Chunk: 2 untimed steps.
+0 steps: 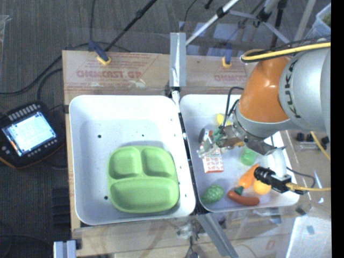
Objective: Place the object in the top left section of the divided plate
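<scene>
1. Two shallow white bins sit side by side; the left bin [86,144] carries a green divided plate [143,179], and the right bin [196,109] carries the loose items and the arm.
2. The gripper [210,140] hangs low in the right bin, under the orange band [263,93] of the arm; whether its fingers are parted or closed cannot be made out.
3. Right at the gripper's tip, on its near side, lies a small red-and-white packet [213,162], seemingly touching or just below it; nothing is plainly seen between the fingers.
4. Further toward the near edge from the tip sit a green bumpy item [213,193], a red pepper-like piece [243,199], an orange carrot-like piece [248,176] and a yellow piece [262,187].
5. A small light-green block [248,157] lies to the arm side of the tip, and a yellow scrap [221,119] lies just beyond it.
6. The plate is well apart from the tip, across the bin wall, all its sections bare.
</scene>
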Each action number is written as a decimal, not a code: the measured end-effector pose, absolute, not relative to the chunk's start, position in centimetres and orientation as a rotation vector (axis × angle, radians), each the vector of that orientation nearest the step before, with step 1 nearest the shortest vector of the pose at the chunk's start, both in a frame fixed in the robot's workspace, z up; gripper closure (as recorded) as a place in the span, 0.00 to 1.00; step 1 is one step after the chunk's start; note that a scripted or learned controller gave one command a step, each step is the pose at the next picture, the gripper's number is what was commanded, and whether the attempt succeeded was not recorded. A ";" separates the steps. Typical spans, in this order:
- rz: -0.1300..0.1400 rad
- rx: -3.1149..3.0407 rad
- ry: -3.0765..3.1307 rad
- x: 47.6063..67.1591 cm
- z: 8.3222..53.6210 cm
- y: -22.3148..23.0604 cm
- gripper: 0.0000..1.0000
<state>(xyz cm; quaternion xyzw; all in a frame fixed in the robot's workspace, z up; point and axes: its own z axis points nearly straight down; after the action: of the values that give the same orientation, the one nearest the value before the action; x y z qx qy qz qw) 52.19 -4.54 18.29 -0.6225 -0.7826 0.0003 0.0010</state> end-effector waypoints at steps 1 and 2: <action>0.003 -1.909 -2.493 54.1 20.9 3.7 1.00; 0.005 -1.938 -2.472 58.3 23.5 13.8 1.00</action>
<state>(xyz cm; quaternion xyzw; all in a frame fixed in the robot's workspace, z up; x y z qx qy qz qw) 58.30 13.82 23.51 -0.6171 -0.7869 0.0016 0.0002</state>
